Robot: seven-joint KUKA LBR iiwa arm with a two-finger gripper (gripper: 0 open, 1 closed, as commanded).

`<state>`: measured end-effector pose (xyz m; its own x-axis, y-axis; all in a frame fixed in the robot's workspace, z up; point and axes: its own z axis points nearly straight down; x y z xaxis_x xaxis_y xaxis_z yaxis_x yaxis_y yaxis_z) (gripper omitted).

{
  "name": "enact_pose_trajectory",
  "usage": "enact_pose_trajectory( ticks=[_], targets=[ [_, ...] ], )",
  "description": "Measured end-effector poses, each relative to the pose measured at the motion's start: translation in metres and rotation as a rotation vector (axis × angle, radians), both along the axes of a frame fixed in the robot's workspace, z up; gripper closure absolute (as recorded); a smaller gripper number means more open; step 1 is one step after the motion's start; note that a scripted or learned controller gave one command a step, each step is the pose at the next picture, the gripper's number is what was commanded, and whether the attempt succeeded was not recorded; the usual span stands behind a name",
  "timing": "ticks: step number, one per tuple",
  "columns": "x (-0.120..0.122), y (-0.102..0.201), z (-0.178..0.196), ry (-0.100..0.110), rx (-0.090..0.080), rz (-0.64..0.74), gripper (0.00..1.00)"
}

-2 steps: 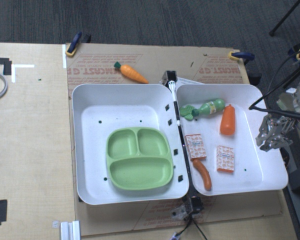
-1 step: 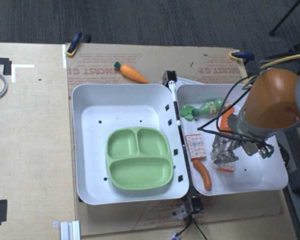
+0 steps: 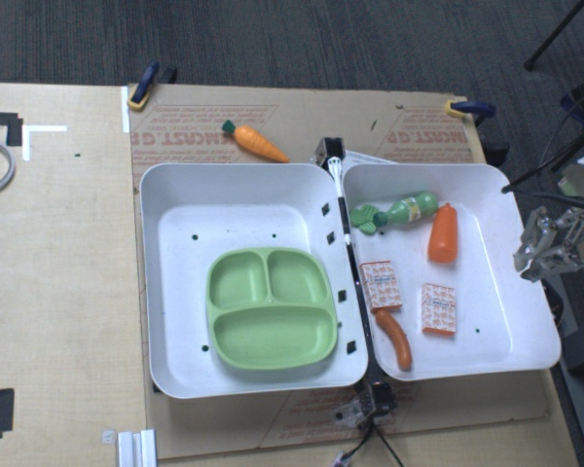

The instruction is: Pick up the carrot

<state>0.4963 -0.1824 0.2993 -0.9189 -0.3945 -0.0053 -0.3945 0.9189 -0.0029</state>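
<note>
The carrot (image 3: pixel 256 142), orange with a green top, lies on the cardboard sheet just behind the left bin's far rim, outside both bins. My gripper (image 3: pixel 548 245) hangs at the far right, over the outer rim of the right bin (image 3: pixel 496 348), a long way from the carrot. Nothing shows in its grasp.
A green divided plate (image 3: pixel 272 307) lies in the left bin (image 3: pixel 175 261). The right bin holds a green bottle (image 3: pixel 406 210), an orange bottle-like piece (image 3: pixel 443 233), two small printed boxes (image 3: pixel 381 285) (image 3: pixel 438 309) and a sausage (image 3: pixel 394 337). Clamps pin the cardboard's far corners.
</note>
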Motion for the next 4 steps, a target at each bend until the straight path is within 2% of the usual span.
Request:
enact_pose_trajectory(
  ticks=[1, 2, 3, 4],
  targets=[
    [-0.002, 0.038, -0.120, 0.003, 0.001, -0.030, 1.00],
    [0.028, 0.002, -0.203, 0.002, -0.003, 0.368, 1.00],
    [0.029, 0.002, -0.203, 0.000, -0.004, 0.367, 0.00],
    [0.091, 0.033, -0.146, 0.001, -0.001, 0.752, 0.00]
  ],
)
